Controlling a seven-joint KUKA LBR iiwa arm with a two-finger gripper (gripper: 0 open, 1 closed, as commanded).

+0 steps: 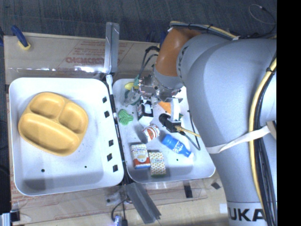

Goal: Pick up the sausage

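Observation:
A short reddish-brown piece with a pale end (150, 132), which looks like the sausage, lies in the middle of the right bin (204, 166). My gripper (149, 106) hangs low over the bin's upper half, just above and slightly behind that piece, under the orange band of the arm (170, 51). Nothing is visibly held in it. The arm's grey bulk hides the right side of the bin.
Around the sausage lie a green toy (125, 117), a blue bottle (176, 145), a red box (140, 155), a patterned box (157, 163), an orange item (165, 107) and a yellow-green item (133, 84). The left bin (19, 178) holds a yellow divided tray (52, 122).

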